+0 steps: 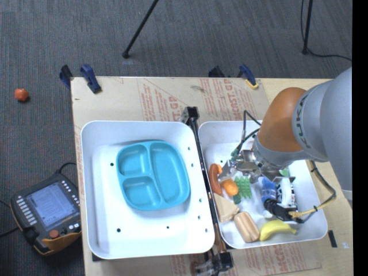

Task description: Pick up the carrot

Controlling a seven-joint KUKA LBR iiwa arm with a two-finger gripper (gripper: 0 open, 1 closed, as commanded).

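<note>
The carrot is a short orange piece with a green leafy top. It lies in the right white bin, near that bin's left side. My gripper hangs just above and slightly behind the carrot, under the orange band of the wrist. The wrist hides much of the bin's middle. Nothing is visibly held.
A reddish sausage lies just left of the carrot. A tan wedge, a bread roll, a banana and a blue item crowd the bin's front. The left bin holds a blue divided plate.
</note>
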